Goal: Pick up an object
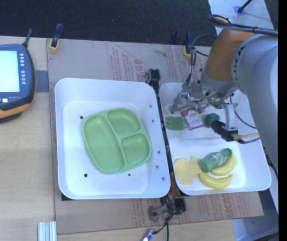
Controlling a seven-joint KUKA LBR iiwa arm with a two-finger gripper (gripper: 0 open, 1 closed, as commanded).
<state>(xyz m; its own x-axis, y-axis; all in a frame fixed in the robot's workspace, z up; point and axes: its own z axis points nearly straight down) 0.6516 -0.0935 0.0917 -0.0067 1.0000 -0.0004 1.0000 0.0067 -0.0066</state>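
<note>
My gripper (pixel 189 106) hangs low over the back left of the right bin (pixel 251 182), under the orange-banded wrist. Just below it lie a small red-and-white packet (pixel 193 120) and a green scrubby piece (pixel 175 123). A dark green knob-like object (pixel 211 119) sits to the right of the packet. Near the bin's front lie a yellow banana (pixel 218 177), a green bottle (pixel 215 159) resting on it, and a pale yellow flat piece (pixel 183 169). I see nothing between the fingers.
The left bin (pixel 68 174) holds a green divided plate (pixel 117 140). A teach pendant (pixel 5 79) lies on the bench at the far left. Clamps and cables sit between and behind the bins.
</note>
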